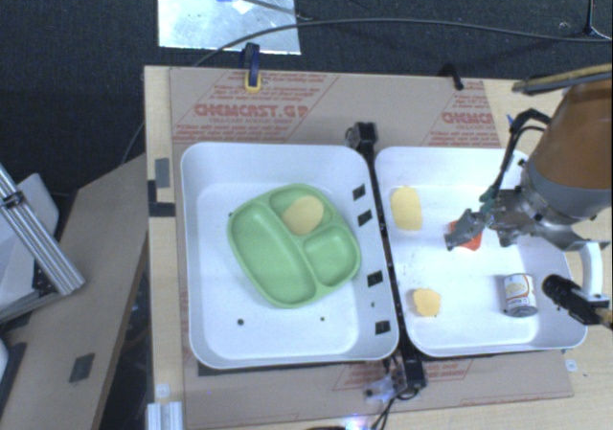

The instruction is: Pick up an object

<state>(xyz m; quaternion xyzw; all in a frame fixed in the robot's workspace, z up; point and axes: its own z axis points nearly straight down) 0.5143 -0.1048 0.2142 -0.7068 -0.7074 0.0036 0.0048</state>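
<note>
Nearest the camera, my gripper [466,230] hangs low in the right bin [450,337], right over a small orange-red object [468,241]; I can't tell its state or whether it has the thing. Outward: yellow block [407,208] to the left, yellow piece [426,302] below-left, can [518,295] below-right.

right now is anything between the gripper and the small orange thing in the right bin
Nothing visible stands between them. The gripper is right at the small orange thing in the right bin. The yellow block, the yellow lump and the can all lie apart from it.
</note>
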